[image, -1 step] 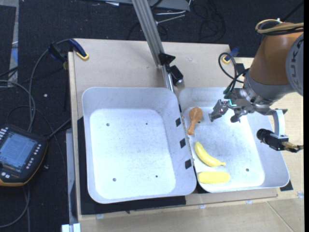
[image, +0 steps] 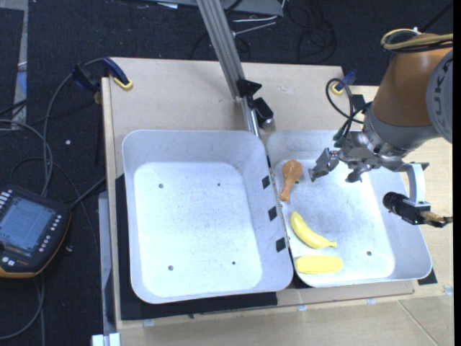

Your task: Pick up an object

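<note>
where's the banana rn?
In the right bin, near its left wall: the banana lies just above a yellow block and below the brown drumstick-shaped toy.

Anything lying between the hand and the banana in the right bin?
No. In the camera view, bare white bin floor separates the hand from the banana; the wooden drumstick toy sits off to the side.

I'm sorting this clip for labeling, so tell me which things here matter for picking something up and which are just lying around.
For the job:
hand
drumstick-shaped toy
banana
flat yellow piece
right bin

Lying about:
left bin
handheld control pendant
cables
blue and yellow clamp
</note>
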### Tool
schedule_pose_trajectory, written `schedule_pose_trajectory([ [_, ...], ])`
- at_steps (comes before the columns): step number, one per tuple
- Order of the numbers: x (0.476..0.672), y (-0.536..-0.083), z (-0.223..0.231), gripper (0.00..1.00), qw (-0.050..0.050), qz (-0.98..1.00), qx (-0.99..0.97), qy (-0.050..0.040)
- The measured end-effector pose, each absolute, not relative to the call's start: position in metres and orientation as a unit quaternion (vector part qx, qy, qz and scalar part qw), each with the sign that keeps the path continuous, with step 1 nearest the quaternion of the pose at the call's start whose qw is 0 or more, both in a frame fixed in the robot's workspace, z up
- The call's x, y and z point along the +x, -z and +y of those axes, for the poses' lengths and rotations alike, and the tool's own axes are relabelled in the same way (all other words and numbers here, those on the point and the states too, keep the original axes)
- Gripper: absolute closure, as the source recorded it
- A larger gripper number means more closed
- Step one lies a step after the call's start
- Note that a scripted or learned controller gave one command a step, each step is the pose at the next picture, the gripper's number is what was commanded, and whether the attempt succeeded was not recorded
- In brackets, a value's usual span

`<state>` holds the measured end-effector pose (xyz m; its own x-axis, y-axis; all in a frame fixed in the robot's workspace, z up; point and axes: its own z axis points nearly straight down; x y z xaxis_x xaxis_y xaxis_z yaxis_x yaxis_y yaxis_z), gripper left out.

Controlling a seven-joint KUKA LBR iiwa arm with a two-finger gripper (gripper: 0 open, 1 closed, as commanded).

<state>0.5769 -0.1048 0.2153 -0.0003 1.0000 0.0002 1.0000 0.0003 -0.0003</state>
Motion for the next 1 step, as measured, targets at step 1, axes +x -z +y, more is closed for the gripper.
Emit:
schedule_pose_trajectory([
  [1, 0.5809, -0.1691, -0.1109, 0.00, 0.002, -0.707, -0.707, -0.0014],
])
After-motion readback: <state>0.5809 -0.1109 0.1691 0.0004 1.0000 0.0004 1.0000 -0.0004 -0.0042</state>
